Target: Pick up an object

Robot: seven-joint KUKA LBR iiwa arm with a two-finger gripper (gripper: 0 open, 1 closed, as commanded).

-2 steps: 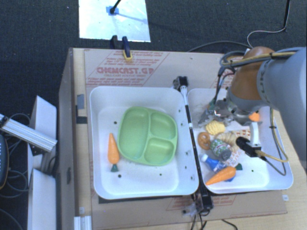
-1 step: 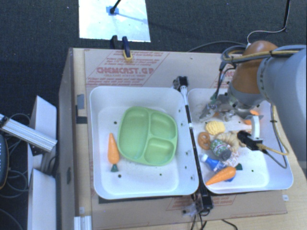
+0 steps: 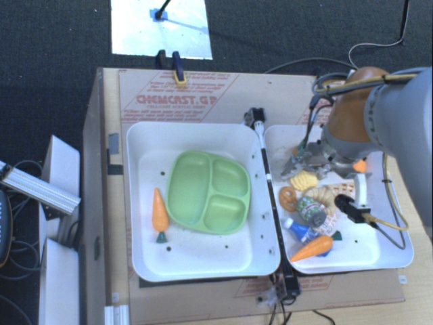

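Pale green divided plate (image 3: 208, 192) and orange carrot (image 3: 160, 212) in a white bin (image 3: 139, 202); grey arm (image 3: 399, 124) with orange band (image 3: 348, 117).

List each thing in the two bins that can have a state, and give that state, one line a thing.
green divided plate: flat in the left bin, right way up.
carrot: lying beside the plate, in the left bin.
second carrot: lying in the right bin.
yellow corn piece: lying in the right bin, below the gripper.

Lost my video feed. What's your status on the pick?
Claw low in right bin, above yellow corn. Nothing seen held. Toys crowded close around.
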